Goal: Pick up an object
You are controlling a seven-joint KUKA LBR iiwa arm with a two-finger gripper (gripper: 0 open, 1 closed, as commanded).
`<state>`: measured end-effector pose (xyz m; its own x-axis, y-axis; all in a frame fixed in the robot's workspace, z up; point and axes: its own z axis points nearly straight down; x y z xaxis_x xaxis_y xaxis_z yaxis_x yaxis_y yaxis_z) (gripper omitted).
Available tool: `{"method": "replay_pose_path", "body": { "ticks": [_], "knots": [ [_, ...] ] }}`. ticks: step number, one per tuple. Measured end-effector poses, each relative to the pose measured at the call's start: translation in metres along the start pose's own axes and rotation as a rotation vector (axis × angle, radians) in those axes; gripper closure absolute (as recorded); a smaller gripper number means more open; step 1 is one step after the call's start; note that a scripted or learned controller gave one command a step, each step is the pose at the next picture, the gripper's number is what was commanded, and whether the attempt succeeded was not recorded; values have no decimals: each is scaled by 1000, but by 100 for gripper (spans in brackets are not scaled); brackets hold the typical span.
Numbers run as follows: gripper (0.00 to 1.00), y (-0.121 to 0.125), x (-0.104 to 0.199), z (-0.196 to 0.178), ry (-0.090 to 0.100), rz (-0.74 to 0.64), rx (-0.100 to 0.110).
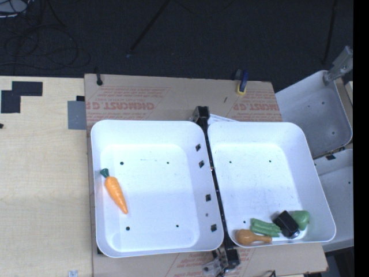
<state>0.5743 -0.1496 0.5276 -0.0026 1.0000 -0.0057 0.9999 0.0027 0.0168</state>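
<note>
Nearest you, in the right bin's [300, 133] front right corner, a tan pear-shaped piece [252, 237], a green pod [265, 228], a black block [286, 223] and a green lump [301, 217] huddle together. In the left bin [144, 128], a toy carrot [115, 191] lies against the left wall.

green item [300, 217] partly hidden behind black block [286, 223], identity unclear
</note>
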Motion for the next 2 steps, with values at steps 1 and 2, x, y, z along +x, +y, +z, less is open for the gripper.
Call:
{"method": "replay_pose_path", "body": {
  "ticks": [1,2],
  "knots": [
    [100,-1,1,0,4,-4,21],
    [100,12,147,-11,9,-13,18]
  ]
}}
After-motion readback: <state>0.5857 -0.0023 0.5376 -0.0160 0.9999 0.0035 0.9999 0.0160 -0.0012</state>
